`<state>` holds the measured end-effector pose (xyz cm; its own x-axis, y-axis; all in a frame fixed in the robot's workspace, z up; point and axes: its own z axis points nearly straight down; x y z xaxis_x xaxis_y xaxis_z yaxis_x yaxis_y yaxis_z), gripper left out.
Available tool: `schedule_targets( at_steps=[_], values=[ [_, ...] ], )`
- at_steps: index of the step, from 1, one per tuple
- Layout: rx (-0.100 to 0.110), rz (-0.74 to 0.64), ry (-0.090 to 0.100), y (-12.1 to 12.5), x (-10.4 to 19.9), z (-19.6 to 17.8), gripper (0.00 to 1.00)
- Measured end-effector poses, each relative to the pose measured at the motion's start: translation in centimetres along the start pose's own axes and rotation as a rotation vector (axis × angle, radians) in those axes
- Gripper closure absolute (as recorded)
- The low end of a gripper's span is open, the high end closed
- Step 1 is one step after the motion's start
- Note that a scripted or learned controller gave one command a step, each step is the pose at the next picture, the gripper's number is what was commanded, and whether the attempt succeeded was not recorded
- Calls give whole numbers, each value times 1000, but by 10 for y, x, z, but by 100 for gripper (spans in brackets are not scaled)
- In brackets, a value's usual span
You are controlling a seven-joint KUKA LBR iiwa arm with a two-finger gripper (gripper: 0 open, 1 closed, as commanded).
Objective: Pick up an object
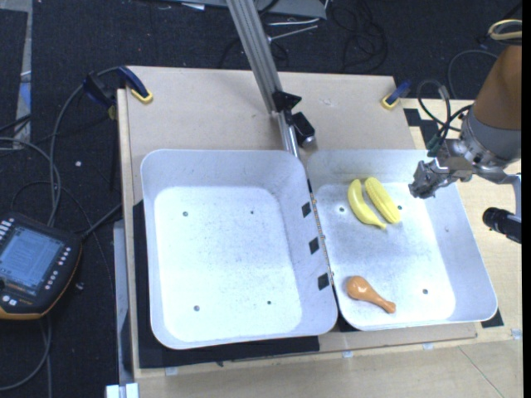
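Note:
Two yellow bananas (373,201) lie side by side in the upper middle of the right bin (465,259). An orange-brown toy drumstick (368,294) rests near that bin's front left corner. My gripper (421,186) hangs at the bin's upper right, just right of the bananas and apart from them. Nothing shows between its dark fingers, and their spread is too small to read.
The left bin (220,247) sits beside the right one, joined along a ridge with black clips (318,243). A slanted metal pole (261,52) rises behind the bins. A teach pendant (29,264) and cables lie on the floor at the left.

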<state>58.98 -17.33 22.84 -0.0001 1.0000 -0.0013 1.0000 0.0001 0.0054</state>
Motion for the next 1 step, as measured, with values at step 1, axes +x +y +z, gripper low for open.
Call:
schedule_targets(
  at_steps=[1],
  values=[
    [7,0,2,0,0,28,100]
  ],
)
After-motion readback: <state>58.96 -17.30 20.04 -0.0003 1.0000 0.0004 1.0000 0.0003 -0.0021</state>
